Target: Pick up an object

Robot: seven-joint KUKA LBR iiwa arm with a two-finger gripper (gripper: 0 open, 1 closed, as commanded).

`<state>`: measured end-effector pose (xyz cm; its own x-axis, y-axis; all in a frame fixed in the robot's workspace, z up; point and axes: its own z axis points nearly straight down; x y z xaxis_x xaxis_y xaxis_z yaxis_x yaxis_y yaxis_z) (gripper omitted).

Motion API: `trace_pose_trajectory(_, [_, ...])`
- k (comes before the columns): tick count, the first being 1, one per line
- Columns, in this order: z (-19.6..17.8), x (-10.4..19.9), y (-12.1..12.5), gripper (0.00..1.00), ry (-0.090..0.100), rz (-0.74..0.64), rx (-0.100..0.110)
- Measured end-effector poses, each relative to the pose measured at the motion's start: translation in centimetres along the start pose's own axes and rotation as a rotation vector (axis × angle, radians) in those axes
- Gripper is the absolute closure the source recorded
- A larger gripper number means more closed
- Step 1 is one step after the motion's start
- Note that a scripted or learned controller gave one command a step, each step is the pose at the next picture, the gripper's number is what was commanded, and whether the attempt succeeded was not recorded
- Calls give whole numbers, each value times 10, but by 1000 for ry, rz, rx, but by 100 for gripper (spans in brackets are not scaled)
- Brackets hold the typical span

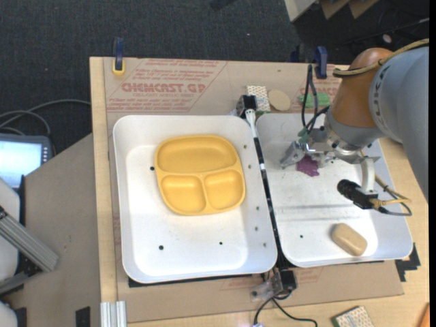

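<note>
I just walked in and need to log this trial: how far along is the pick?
Done: the arm has reached into the right bin, with the gripper low beside the small purple object. In hand: nothing visibly held; the purple object appears to lie on the bin floor. Left: grasping and lifting something. The tan block sits untouched near the front, and the yellow divided plate rests in the left bin.

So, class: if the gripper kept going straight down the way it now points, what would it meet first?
Most likely the small purple object lying under the gripper in the right bin. Depth is unclear from this slanted view, so it may just miss it and touch the bin floor.
</note>
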<state>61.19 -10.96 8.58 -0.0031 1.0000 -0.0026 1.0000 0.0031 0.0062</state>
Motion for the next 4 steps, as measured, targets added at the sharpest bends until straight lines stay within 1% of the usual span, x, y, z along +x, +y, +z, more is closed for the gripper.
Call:
trace_pose_trajectory(1, [-10,-1,-1,100,0,2,0])
trace_pose_trajectory(2, [-36,-61,-47,100,3,8,10])
trace_pose_trajectory(3, [-48,-117,-78,100,3,7,8])
trace_pose_trajectory(4, [-80,-115,-91,100,1,5,3])
